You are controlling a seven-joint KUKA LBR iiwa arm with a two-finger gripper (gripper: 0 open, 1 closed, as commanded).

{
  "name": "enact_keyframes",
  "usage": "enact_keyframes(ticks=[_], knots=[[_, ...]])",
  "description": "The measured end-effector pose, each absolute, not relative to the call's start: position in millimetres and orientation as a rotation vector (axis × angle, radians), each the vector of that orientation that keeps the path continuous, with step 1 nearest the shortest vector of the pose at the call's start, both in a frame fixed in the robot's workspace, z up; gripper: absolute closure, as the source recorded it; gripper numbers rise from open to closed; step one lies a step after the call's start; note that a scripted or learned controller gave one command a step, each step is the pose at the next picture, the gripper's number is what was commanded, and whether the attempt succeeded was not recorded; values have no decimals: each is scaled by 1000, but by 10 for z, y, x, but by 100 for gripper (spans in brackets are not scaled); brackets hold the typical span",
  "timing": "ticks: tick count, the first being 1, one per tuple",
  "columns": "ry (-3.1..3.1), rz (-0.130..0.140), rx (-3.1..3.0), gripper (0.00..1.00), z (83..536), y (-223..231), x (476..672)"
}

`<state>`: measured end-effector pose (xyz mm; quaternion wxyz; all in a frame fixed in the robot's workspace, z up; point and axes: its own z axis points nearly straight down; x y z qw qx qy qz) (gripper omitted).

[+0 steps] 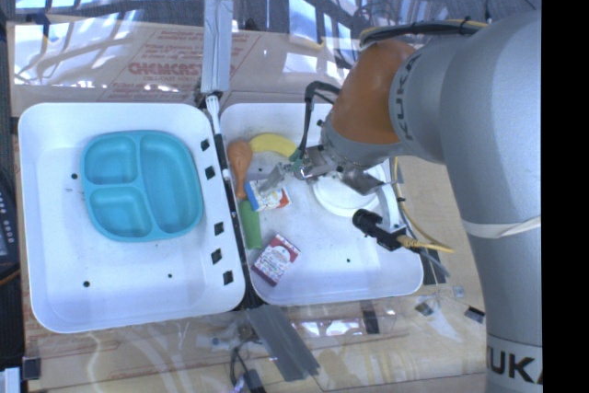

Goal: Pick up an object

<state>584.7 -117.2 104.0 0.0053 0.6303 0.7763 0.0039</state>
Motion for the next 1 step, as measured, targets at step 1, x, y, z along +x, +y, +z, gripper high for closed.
enact_keyframes(ticks=[1], knots=[[2443,12,1939,0,1011,-1068,5752]])
